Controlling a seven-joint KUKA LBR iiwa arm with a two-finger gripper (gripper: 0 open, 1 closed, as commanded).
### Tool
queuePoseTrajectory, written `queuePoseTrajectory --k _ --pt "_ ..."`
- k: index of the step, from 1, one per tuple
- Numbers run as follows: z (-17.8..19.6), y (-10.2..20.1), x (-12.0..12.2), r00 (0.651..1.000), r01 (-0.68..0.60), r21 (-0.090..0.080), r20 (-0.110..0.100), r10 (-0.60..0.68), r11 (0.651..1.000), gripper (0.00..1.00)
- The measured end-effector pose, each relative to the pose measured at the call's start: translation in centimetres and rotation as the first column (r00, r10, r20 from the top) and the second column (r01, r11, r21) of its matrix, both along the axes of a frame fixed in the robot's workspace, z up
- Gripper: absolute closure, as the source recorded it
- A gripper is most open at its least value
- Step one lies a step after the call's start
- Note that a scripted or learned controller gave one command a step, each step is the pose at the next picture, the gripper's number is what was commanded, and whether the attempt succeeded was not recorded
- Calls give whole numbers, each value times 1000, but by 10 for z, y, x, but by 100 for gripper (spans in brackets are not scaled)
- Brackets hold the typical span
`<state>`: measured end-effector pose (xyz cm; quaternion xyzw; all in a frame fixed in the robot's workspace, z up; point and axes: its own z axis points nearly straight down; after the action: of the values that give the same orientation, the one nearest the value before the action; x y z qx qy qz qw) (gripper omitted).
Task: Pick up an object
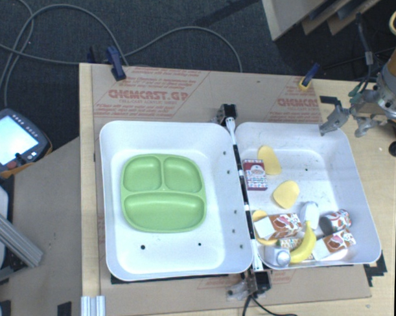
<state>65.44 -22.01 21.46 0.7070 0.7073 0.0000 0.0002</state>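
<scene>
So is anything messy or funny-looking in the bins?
A bit. In the right bin, the banana, a small bottle and several snack packets are jumbled together in the near corner, some lying on each other. The green divided plate in the left bin sits neat and flat.

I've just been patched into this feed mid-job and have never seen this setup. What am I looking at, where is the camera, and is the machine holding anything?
This is one fixed camera above a bench, looking down at a slant. The grey metal claw at the upper right is the robot arm's two-finger gripper, hovering over the far edge of the right-hand shallow white bin with nothing between its fingers. That bin holds the things to pick from: a yellow banana, two pale yellow chip-like pieces, a small red and white carton and some red and white packets. The left-hand white bin holds a green divided plastic plate.
</scene>
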Motion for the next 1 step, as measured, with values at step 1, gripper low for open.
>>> queuePoseTrajectory --k 1 --pt "-93 82 -62 1000 -1 1 -2 1 1000 0"
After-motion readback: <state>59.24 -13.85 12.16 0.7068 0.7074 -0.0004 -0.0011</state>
